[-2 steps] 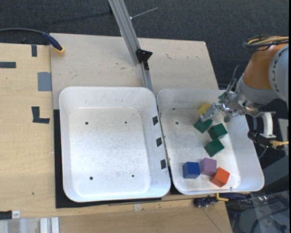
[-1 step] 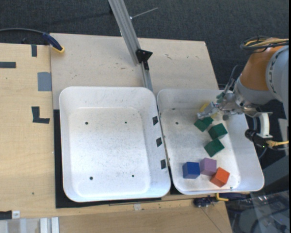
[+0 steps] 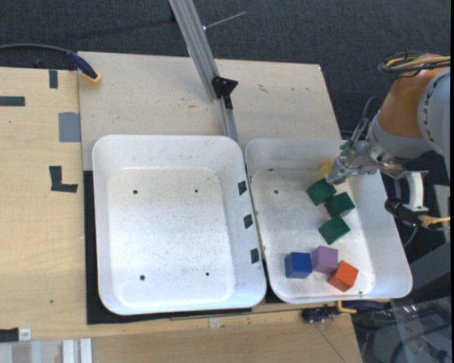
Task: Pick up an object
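Nothing lifted yet; you've got the grasp itself left to do. Jaws (image 3: 339, 171) are low in the right bin (image 3: 287, 157); can't tell if they're apart or together. Green block (image 3: 320, 192) sits just below them, two more green blocks (image 3: 337, 216) beyond, then blue, purple and orange.

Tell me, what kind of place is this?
Probably a robot lab or test bench. A grey and orange robot arm reaches over two white bins, and small colored blocks like the blue block sit in the right bin.
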You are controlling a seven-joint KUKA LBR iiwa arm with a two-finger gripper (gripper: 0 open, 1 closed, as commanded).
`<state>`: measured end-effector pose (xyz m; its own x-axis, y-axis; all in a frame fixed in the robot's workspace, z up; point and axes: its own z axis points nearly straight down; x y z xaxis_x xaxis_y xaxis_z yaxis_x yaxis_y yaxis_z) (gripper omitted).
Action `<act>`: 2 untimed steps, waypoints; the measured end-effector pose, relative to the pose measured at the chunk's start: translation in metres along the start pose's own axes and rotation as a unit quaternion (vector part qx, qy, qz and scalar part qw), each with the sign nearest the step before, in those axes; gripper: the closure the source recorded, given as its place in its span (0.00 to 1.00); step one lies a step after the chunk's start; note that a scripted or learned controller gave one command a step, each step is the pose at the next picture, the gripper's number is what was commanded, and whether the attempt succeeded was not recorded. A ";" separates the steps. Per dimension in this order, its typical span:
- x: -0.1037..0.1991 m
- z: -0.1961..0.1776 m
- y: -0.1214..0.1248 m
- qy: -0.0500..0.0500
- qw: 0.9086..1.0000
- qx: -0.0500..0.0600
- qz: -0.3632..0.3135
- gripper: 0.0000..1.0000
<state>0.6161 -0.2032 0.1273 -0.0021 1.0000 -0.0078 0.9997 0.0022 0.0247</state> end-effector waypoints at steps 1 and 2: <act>0.000 -0.043 -0.001 0.003 1.000 0.011 0.000 1.00; -0.007 -0.100 0.009 0.003 1.000 0.010 0.000 1.00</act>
<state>0.6223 -0.2090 0.2274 -0.0016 1.0000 -0.0027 1.0000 0.0016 0.0056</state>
